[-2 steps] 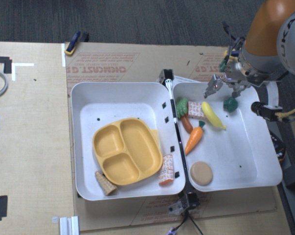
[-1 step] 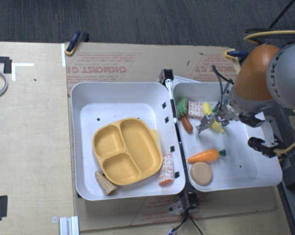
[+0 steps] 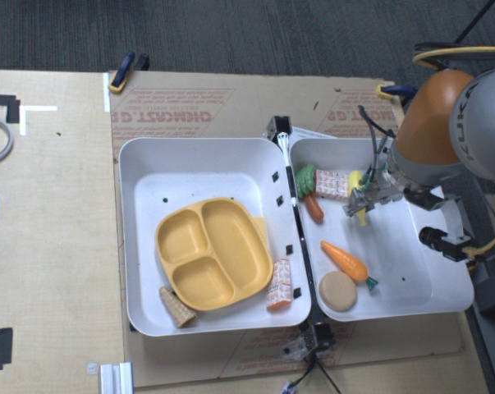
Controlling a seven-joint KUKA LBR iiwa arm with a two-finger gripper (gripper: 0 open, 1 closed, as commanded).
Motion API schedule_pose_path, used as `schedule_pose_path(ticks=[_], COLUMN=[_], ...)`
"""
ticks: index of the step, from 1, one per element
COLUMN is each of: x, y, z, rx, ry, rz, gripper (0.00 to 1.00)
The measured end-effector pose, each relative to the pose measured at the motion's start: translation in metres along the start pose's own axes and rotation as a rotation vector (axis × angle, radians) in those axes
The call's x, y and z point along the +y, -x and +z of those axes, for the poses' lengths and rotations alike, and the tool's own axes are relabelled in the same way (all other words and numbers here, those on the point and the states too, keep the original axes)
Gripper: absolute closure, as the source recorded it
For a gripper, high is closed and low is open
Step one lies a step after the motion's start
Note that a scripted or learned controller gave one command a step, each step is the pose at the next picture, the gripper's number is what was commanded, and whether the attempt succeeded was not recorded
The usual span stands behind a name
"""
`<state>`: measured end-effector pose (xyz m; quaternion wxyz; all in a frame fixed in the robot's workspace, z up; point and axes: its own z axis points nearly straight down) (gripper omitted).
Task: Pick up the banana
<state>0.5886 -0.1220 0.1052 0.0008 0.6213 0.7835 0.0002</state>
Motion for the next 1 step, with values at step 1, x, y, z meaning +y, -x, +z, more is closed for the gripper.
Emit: schedule_pose_path(ticks=[1], x=[0.007], y=[-0.067], z=[-0.0874], rx=[-0.001], ry=[0.001], rz=[-0.247], gripper=[1.0])
